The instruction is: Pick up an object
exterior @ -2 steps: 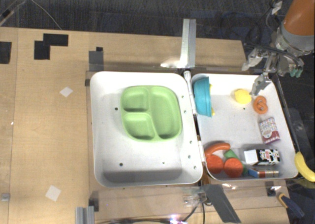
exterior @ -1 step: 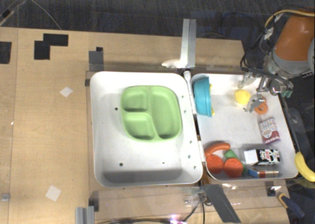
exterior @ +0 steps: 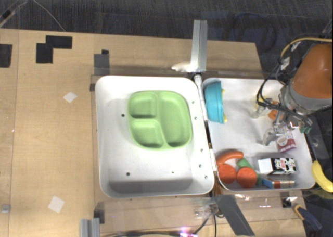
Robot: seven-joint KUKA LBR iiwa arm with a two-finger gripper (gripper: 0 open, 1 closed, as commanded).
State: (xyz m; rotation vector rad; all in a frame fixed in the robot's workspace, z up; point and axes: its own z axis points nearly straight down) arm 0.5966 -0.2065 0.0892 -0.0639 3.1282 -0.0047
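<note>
On the tabletop point(exterior: 47, 142), the left bin point(exterior: 112, 178) holds a green tray point(exterior: 158, 119). The arm point(exterior: 312, 77), cut off at the right edge, hangs its gripper point(exterior: 278, 132) low in the right bin point(exterior: 237, 111); how it stands is too blurred to tell. A small pink item point(exterior: 286, 143) just beside it is hard to make out, with a blue bowl point(exterior: 214, 101), orange toys point(exterior: 235, 168) and a box point(exterior: 278, 165) around.

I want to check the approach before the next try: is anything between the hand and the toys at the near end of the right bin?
Nothing visible does. The hand is over bare floor of the right bin; the orange toys and small box lie nearer the camera, with open floor between. The blue dish leans aside at the divider.
</note>
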